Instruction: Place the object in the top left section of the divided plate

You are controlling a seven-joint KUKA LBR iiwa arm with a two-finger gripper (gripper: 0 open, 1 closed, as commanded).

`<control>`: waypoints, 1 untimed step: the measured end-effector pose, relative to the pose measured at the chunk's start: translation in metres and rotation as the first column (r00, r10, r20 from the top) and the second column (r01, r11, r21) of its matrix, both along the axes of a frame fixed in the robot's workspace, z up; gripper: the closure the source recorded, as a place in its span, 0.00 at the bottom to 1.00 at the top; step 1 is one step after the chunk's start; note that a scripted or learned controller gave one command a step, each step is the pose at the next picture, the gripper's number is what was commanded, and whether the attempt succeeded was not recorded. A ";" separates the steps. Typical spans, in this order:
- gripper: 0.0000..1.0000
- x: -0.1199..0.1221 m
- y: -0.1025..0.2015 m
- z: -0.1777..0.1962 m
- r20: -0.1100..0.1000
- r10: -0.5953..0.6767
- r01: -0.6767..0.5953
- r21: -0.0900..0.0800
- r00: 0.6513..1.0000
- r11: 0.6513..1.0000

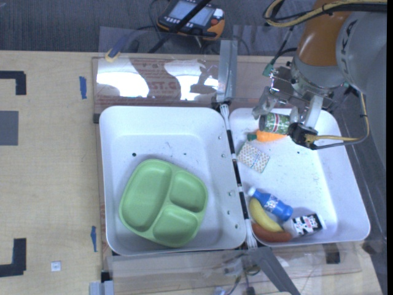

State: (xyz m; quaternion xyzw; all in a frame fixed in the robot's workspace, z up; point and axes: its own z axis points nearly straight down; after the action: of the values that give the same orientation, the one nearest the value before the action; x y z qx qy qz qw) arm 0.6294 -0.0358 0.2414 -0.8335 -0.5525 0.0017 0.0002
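The grey two-finger gripper [284, 117] clasps a small green-labelled can [274, 123] between its fingers, above the right white bin's [344, 195] far end. The green divided plastic plate [163, 202] lies in the neighbouring left white bin [123, 128], well apart from that can.

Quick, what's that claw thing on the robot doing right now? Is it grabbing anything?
Gripper: down over the green can in the right bin; whether it grips the can cannot be told.
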 end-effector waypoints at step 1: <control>1.00 -0.032 0.066 0.019 -0.003 0.119 -0.119 0.002 0.993 0.993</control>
State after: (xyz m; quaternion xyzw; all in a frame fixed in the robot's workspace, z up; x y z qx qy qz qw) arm 0.5974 0.0302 0.2607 -0.7991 -0.6012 0.0026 0.0018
